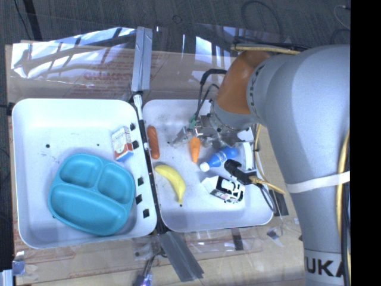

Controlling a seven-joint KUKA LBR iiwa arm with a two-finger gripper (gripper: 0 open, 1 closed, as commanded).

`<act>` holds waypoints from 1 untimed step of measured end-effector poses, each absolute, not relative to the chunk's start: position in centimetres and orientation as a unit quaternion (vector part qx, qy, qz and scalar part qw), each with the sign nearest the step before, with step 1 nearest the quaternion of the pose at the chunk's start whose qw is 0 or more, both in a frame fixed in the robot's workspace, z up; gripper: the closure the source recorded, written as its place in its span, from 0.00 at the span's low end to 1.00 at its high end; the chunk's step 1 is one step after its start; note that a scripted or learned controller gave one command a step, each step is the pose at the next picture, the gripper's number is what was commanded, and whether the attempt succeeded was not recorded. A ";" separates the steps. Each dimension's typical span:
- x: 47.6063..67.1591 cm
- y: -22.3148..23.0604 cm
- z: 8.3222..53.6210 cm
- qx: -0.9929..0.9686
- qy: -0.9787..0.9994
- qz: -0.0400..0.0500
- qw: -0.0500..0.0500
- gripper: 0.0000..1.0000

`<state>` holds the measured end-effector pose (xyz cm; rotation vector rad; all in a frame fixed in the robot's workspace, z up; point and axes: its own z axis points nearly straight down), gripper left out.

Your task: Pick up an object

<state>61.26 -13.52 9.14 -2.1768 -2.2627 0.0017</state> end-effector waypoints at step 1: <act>61.2 -13.4 10.1 -0.692 -0.722 0.001 0.002 1.00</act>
